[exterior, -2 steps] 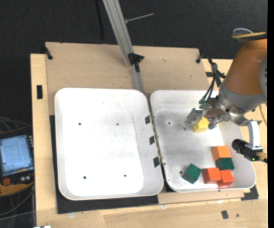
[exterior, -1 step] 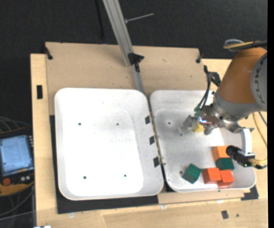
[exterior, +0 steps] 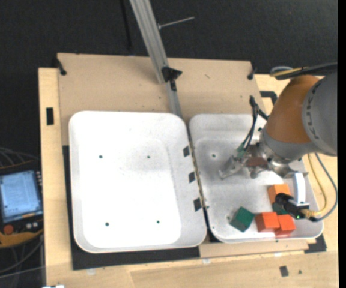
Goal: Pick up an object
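- Two white bins [exterior: 128, 179]
- One green block [exterior: 242, 219]
- Three orange blocks [exterior: 267, 221], clustered at the right bin's near corner
- One handheld screen unit [exterior: 14, 197]

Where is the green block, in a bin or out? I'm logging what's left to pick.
In. The green block lies inside the right bin, near its front edge, beside orange blocks.

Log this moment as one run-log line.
hand: over right bin, nothing visibly held | green block, orange blocks: near edge of right bin | left bin: white
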